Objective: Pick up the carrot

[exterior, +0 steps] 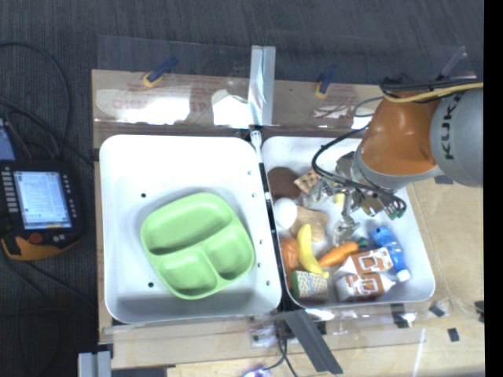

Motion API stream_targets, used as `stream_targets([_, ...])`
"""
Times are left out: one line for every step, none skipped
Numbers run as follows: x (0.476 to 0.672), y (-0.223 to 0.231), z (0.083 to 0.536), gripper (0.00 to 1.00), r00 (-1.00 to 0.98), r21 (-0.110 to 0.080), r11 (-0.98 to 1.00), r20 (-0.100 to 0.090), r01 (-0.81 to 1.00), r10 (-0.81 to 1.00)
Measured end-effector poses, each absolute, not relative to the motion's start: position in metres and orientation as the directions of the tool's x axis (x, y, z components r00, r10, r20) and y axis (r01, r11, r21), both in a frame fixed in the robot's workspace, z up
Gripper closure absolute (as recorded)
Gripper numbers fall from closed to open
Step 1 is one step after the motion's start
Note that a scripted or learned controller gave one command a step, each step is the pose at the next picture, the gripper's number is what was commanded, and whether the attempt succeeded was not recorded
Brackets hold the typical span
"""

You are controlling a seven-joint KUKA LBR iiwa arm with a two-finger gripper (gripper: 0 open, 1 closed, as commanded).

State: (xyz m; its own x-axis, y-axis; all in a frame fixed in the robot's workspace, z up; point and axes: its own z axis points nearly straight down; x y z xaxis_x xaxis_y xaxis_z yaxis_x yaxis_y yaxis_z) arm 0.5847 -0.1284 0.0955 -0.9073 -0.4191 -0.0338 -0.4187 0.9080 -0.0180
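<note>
Orange and small, the carrot [338,253] lies in the right bin [420,246], lower middle of the frame, among a heap of toy food. A yellow banana [307,252] lies just left of it; a milk carton [363,276] sits just below. Directly above the carrot hangs the gripper [344,225]; I cannot tell how it is set. The left bin [126,171] holds a green divided plate [197,244].
</note>
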Motion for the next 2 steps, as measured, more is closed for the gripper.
stream_targets([0.535,-0.112,0.093,0.00,-0.880,-0.012,0.880,-0.020,-0.474,-0.474])
stream_targets([0.504,-0.107,0.093,0.00,-0.690,-0.022,0.691,-0.020,-0.723,-0.723])
